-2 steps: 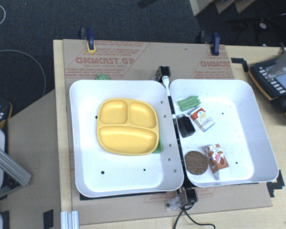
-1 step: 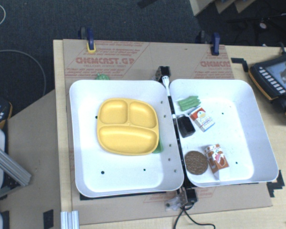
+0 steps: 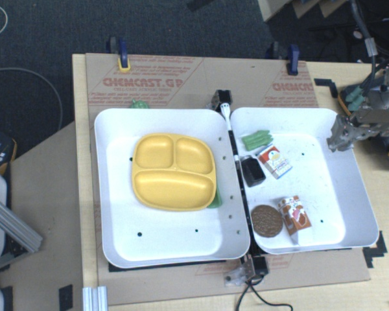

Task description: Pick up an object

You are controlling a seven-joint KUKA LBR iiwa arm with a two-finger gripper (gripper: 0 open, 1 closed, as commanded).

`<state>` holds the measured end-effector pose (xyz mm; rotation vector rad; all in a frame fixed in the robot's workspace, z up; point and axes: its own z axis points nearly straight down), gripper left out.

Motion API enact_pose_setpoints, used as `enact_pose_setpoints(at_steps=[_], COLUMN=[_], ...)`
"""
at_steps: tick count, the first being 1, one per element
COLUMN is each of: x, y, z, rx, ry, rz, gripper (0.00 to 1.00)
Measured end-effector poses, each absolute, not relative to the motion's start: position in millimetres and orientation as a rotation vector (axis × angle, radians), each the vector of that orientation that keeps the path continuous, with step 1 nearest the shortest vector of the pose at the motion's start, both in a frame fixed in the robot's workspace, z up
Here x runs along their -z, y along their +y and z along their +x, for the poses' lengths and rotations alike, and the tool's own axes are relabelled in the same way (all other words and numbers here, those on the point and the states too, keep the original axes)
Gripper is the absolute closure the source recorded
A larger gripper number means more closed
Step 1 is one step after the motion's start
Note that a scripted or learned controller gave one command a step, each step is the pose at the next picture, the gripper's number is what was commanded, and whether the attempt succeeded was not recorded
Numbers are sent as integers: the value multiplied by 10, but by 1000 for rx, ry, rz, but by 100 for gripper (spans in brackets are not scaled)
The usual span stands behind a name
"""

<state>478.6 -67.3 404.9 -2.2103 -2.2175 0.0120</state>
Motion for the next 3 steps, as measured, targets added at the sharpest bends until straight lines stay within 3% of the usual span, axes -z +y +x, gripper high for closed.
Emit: enact_pose_setpoints(at_steps=[1,2,3], x=[-4613,-4621,-4280], y=[116,836,1009], z=[4800,4792,4790], rx=[10,5,-7], ry=[-2234,-2232,-2222], rz=[-2213,-2212,-2216], gripper=[100,100,100])
